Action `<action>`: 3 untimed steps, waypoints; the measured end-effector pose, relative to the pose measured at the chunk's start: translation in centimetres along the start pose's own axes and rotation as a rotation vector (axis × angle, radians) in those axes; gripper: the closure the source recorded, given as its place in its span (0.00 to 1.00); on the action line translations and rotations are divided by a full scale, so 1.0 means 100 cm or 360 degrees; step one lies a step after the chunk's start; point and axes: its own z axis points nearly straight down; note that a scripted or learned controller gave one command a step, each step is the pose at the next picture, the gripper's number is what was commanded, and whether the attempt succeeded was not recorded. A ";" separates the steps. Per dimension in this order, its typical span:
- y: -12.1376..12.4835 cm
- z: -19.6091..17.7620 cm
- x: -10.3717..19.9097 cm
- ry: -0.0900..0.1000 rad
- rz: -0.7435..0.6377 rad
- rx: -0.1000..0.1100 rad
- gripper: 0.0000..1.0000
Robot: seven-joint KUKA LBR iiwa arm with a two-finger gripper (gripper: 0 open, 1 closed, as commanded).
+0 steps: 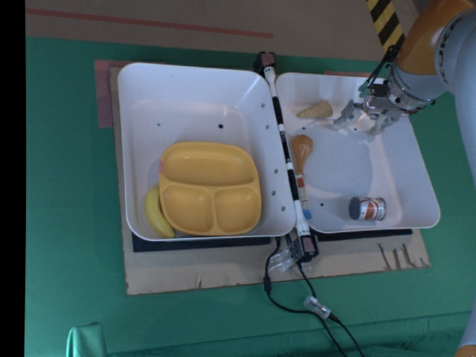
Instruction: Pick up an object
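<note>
My gripper [362, 126] hangs over the far part of the right bin [416, 192], its fingers spread open with nothing between them. A tan, lumpy piece like a bread roll [315, 111] lies to its left near the bin's far wall. A brown pear-shaped object [300, 149] rests by the divider, lower left of the gripper. A small can [368, 209] lies on its side near the bin's front edge. In the left bin [149, 88] a yellow divided plate [210, 188] sits with a banana [156, 213] tucked against its left side.
A black and white rail [286, 155] runs between the two bins. Cables [312, 303] trail off the front of the cardboard base onto the green cloth. A yellow and black striped marking [381, 10] lies on the floor at the far right.
</note>
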 end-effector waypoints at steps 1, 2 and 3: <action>0.004 -0.019 -0.004 -0.0018 0.0007 -0.0028 1.00; 0.003 -0.019 -0.004 -0.0019 0.0007 -0.0027 0.00; 0.016 0.001 0.000 -0.0006 0.0001 0.0000 0.00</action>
